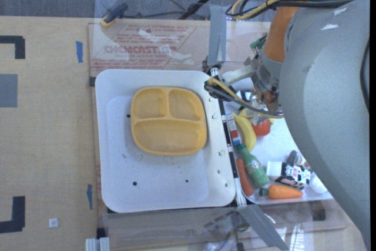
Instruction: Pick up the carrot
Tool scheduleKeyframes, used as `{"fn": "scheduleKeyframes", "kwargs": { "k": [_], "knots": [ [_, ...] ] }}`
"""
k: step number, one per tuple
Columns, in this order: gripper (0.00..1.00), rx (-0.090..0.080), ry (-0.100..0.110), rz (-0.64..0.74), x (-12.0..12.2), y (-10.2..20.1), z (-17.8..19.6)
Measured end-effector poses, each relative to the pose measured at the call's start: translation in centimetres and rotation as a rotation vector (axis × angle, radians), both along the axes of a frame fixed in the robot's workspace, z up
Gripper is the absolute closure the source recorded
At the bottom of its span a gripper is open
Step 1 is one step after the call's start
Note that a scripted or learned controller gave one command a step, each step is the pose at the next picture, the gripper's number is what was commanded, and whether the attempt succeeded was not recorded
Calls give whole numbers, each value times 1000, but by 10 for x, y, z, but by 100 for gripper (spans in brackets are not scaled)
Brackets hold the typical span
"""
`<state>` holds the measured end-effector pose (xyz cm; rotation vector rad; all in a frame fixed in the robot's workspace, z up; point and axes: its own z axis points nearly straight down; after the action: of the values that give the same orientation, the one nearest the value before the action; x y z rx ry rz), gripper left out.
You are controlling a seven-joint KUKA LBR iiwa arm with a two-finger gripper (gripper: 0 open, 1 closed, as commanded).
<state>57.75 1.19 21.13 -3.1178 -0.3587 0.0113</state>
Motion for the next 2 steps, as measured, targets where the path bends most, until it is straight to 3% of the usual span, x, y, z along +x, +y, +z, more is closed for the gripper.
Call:
{"fn": "scheduleKeyframes", "kwargs": {
  "k": [1,2],
  "knots": [
    [100,-1,-4,-19,-57,44,-8],
    [100,-2,-4,-29,-98,59,29]
  ]
}}
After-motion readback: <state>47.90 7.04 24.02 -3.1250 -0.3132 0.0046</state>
